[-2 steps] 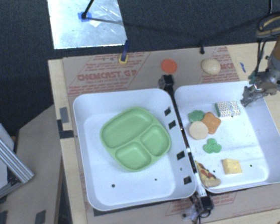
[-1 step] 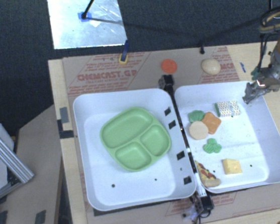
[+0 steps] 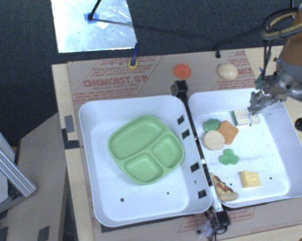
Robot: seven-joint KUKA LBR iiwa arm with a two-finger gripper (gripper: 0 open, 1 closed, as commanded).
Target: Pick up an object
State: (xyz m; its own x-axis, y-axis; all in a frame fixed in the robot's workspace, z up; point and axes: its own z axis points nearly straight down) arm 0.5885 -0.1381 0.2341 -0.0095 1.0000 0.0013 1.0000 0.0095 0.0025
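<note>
- Green plastic catches the eye first: a three-compartment green plate (image 3: 145,150) sits in the middle of the left bin (image 3: 104,205), tilted a little against the bin's edges.
- Between the two bins runs a black divider strip (image 3: 193,139) with clips along it.
- Over into the right bin (image 3: 298,181) now, and it's a crowd: a small green leafy piece (image 3: 212,124) at the far left of the cluster, an orange piece (image 3: 229,131) just beside it, and a round cream disc (image 3: 214,140) touching both on the near side.
- Nearer still, a green clover-shaped piece (image 3: 229,158) lies on its own, apart from the cluster.
- Down at the near left corner, a brown-and-red piece (image 3: 223,186) is tucked against the divider; a yellow block (image 3: 250,178) lies just to its right.
- A small white speckled block (image 3: 242,117) lies at the far side of the bin, right of the orange piece.
- The gripper (image 3: 257,104) hovers at that block's far right edge, fingers pointing down; whether they're spread or closed, I cannot tell, and nothing visibly sits between them.
- Beyond the bins on the cardboard: an orange disc (image 3: 182,71) and a pale egg-shaped thing (image 3: 227,71).
</note>
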